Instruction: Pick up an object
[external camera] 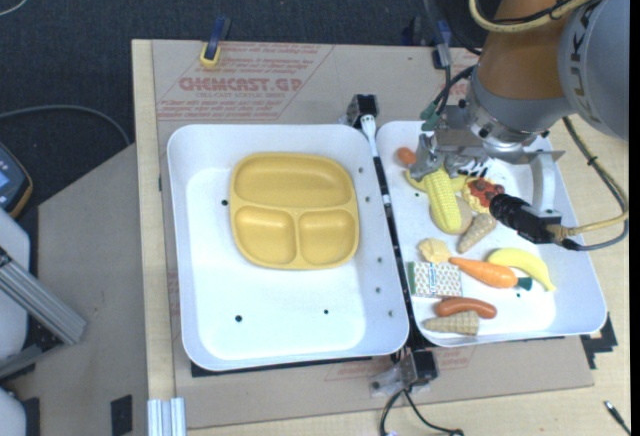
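Because my own wrist and its orange band block the slanted view, my pincer (440, 156) is mostly hidden, and I cannot tell how it stands. It hangs low over the back of the right bin (585, 309), just above the top end of the corn cob (443, 199), which lies lengthwise toward the bin's near side. Whether I touch the cob I cannot make out.

Beside the cob, a small orange-red piece (404, 156) peeks out at the bin's back left corner, partly covered by my hardware. A red item (484, 192) to the cob's right is half hidden under a black part of my tooling, so I cannot name it. Near it lies an ice cream cone (476, 232), and farther forward a banana (522, 265), a carrot (484, 272), a sausage (464, 307), a second cone (450, 325) and a green-patterned packet (434, 279), all close together.

Over in the left bin (190, 224) sits a yellow divided tray (295, 209), fully in sight and well apart from me.
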Robot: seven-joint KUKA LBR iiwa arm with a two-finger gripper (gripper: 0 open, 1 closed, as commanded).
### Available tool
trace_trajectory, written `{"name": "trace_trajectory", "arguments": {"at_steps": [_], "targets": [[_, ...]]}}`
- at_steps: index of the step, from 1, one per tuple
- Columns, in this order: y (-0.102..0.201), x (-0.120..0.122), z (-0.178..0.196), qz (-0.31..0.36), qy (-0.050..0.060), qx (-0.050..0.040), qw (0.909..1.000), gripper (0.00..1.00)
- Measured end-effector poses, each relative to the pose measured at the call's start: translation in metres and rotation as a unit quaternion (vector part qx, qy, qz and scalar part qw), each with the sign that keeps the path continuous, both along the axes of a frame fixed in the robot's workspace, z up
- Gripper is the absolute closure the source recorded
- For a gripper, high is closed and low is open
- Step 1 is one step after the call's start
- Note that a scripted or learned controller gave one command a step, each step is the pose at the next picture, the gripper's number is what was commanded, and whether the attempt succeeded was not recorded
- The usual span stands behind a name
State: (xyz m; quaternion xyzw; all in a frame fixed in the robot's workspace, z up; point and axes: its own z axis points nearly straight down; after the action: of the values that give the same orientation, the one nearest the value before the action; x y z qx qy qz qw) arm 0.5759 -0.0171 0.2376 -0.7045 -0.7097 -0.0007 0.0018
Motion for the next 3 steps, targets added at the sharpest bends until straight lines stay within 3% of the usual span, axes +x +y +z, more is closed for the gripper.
{"name": "trace_trajectory", "arguments": {"at_steps": [2, 3], "targets": [[0.109, -0.017, -0.002, 0.0, 0.001, -0.0003, 1.0, 1.0], [0.117, -0.022, -0.014, -0.003, 0.001, -0.0016, 1.0, 1.0]]}}
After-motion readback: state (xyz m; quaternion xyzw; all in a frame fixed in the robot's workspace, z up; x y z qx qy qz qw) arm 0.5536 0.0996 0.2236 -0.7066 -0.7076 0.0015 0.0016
